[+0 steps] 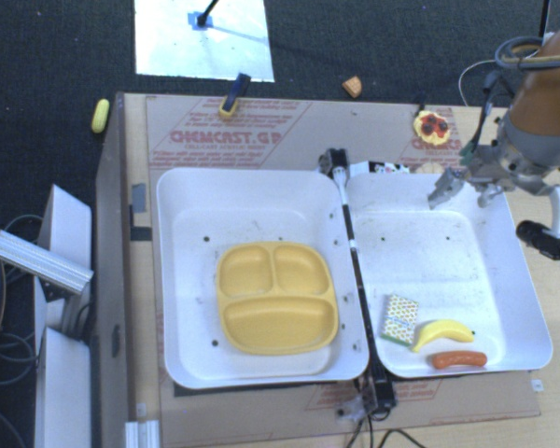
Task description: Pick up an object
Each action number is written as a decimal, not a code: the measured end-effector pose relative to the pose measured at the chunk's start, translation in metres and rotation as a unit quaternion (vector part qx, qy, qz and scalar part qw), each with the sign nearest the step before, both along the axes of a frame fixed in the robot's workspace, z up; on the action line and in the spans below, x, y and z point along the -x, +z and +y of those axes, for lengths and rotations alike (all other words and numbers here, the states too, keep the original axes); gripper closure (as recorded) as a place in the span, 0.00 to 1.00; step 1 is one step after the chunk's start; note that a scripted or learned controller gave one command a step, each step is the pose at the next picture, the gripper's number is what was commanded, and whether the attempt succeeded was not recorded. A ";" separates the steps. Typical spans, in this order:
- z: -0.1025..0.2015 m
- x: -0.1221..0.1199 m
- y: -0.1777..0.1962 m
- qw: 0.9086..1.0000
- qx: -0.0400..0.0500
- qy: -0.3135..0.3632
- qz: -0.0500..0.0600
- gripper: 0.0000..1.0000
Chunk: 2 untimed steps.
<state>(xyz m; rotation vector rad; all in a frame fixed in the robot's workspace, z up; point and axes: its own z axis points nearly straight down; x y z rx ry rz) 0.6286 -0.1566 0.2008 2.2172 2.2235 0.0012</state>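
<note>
Open floor across right bin [448, 250]; banana [441, 332], sausage [459, 359], packet [400, 317] crowding its near corner.

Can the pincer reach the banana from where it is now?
Probably yes: the pincer hovers over the right bin's far edge, and bare floor separates it from the banana.

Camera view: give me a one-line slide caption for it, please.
Tool above right bin's far edge; banana, sausage, patterned packet near front; yellow tray in left bin.

2 bins [261, 185], 1 tray [277, 297], 1 banana [441, 333], 1 sausage [459, 359], 1 packet [400, 317].
</note>
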 end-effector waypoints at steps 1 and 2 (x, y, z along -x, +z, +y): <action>0.008 -0.001 -0.037 1.000 0.000 0.001 0.000 0.00; 0.008 -0.002 -0.037 1.000 0.000 0.001 0.000 0.00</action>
